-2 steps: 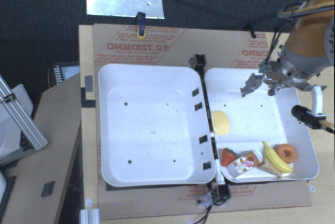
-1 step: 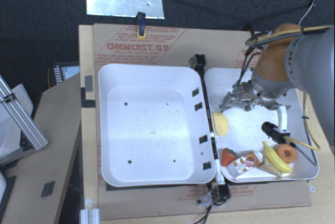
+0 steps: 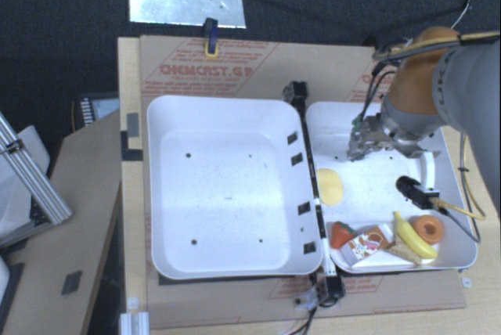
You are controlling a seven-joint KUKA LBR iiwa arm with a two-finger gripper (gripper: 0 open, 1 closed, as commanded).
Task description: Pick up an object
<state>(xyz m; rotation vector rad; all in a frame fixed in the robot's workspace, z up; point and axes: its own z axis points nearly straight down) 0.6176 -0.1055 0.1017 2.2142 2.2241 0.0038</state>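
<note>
Banana (image 3: 412,235) at lower right looks light and a bit squishy - grab it mid-body. Gripper (image 3: 358,147) hangs above - can't tell if it's apart or together.

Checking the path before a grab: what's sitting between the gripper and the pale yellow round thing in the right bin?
Nothing: in the camera view, bare white bin floor separates the gripper from the pale yellow round thing.

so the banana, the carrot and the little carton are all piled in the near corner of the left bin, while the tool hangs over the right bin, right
Not quite: the camera view shows the banana, the carrot and the little carton piled in the near corner of the right bin, not the left bin. The rest holds: the tool hangs over the right bin.
</note>
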